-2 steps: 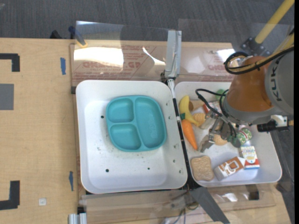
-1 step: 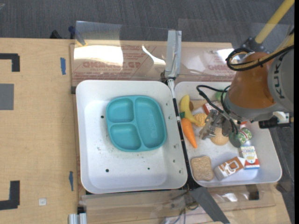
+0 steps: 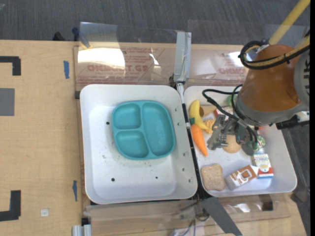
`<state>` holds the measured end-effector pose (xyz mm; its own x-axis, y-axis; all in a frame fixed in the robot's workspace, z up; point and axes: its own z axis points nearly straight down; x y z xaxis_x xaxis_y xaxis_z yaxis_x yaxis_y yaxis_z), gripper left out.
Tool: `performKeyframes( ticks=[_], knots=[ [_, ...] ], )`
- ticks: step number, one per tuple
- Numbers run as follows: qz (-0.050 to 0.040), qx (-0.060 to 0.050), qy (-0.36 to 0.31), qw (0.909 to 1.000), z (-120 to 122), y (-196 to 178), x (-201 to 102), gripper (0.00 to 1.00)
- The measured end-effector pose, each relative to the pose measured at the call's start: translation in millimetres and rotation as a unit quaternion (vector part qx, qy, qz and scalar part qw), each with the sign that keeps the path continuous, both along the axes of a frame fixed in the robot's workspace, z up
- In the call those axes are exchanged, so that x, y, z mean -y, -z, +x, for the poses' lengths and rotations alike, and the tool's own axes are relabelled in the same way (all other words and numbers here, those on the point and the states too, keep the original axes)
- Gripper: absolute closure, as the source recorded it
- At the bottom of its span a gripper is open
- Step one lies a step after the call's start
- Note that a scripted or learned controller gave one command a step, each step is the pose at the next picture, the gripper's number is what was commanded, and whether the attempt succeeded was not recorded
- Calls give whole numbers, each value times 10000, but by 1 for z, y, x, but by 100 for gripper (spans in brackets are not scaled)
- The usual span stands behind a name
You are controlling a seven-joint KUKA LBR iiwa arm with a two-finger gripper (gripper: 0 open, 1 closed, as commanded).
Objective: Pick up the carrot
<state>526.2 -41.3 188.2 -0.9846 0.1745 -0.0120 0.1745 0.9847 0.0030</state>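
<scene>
Right now, the scene reads like this:
Carrot (image 3: 198,139): lies in the right bin (image 3: 285,181), close to its left wall, slanting from 11 o'clock down to 5 o'clock.
Neighbours: a banana (image 3: 195,111) just beside the carrot at 12 o'clock; a slice of bread (image 3: 213,176) near it at 5 o'clock; two small cartons (image 3: 252,171) further off at 4 o'clock.
Left bin (image 3: 93,132): carries a teal divided plate (image 3: 143,130), well apart from the work.
Gripper (image 3: 218,140): hangs just at the carrot's 3 o'clock side; whether it is open or closed I cannot tell, and nothing is visibly gripped.
Step in hand: lining up over the carrot, by my judgement.
Doing it well: shift toward 9 o'clock until centred on the carrot's middle, turn the wrist to grip across its narrow width, and keep clear of the banana and the bin wall.
</scene>
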Motion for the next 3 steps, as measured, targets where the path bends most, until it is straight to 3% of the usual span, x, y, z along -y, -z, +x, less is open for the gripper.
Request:
performKeyframes(
  ticks=[1, 2, 3],
  knots=[
    [-3, -33, 8, 10000, -2, 3, 1, 0],
    [17, 10, 1021, 9948, -41, 95, 75, 0],
    [9, 49, 1410, 9900, 53, 93, 53, 0]
  ],
)
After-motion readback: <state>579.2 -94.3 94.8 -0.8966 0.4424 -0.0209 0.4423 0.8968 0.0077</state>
